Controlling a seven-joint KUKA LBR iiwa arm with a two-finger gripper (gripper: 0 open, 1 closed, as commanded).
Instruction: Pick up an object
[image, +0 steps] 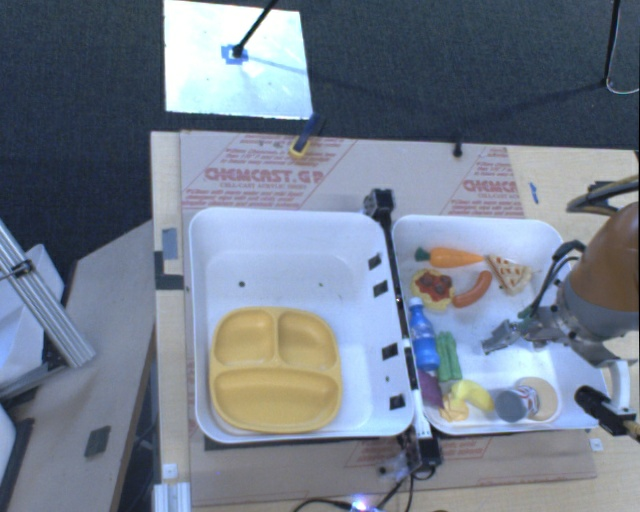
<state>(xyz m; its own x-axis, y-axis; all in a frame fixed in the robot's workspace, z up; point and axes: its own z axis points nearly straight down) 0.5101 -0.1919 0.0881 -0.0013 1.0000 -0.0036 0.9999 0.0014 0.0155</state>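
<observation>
The right white bin (540, 232) holds several toy foods: an orange carrot (455, 257), a pizza slice (510, 272), a red sausage (472, 288), a red and yellow piece (434, 286), a blue bottle (423, 338), a green piece (448, 355), a yellow banana (470, 397) and a grey can (510, 405). My gripper (503, 337) hangs low over the bare middle of this bin, right of the bottle and below the sausage. Nothing shows in its grasp.
The left bin (290, 235) holds a yellow divided tray (275, 368). A black divider with clips (392, 310) runs between the bins. A round beige disc (541, 398) lies beside the can. The arm's grey and orange body (605, 275) covers the right bin's right edge.
</observation>
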